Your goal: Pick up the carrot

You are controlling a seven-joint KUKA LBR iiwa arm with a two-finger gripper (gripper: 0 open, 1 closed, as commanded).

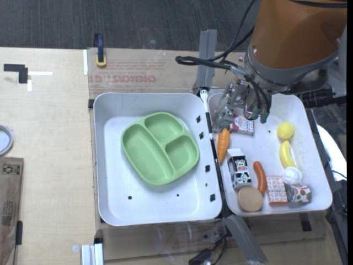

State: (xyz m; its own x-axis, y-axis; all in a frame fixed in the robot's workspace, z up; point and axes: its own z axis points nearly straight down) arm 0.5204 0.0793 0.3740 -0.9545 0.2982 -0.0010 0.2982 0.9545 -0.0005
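The orange carrot [222, 143] lies in the right bin [319, 164], close to its left wall, with its green-tipped top pointing to the back. My gripper [227, 115] hangs just behind and above the carrot's top end, under the orange-banded wrist. Cables and the gripper body hide its tips. Nothing visibly hangs from it, and the carrot rests on the bin floor.
A red-white packet [243, 126] lies right of the gripper. Near the carrot are a cow-print carton [238, 170], a sausage [260, 177] and a round cookie [250, 199]. Lemon [285, 130], banana [287, 154] and small cartons [276, 191] sit further right. A green divided plate [160, 147] fills the left bin [107, 164].
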